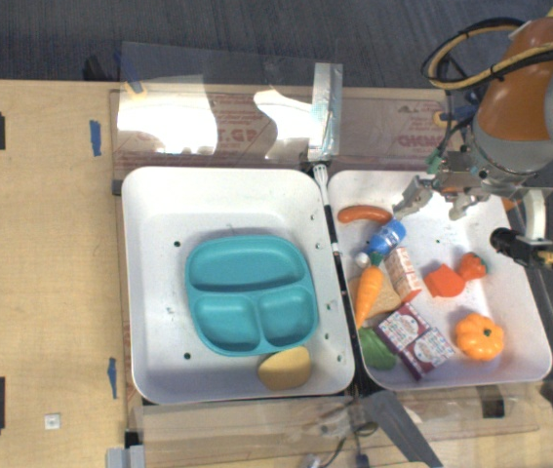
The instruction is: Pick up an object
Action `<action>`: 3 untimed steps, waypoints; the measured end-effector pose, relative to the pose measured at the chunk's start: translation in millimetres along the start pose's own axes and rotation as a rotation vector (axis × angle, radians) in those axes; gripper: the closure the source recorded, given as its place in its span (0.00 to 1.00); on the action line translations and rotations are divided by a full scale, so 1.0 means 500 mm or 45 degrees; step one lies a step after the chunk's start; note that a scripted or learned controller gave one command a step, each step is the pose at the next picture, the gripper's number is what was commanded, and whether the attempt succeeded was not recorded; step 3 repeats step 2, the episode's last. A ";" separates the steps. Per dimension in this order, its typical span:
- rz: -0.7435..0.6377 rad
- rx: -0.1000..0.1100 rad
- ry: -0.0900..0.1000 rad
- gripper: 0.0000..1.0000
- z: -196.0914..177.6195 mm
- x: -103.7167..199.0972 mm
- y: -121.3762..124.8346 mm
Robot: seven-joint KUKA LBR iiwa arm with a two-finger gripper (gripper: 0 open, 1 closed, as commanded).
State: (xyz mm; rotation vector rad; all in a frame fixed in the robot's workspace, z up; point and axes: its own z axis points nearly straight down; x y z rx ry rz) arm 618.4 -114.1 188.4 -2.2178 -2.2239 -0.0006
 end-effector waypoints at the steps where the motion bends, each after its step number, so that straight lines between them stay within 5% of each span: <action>1: 0.026 -0.010 -0.001 0.00 0.200 0.008 -0.062; 2: -0.057 -0.006 -0.003 0.00 0.202 -0.075 -0.141; 3: -0.057 -0.006 -0.003 0.00 0.202 -0.075 -0.141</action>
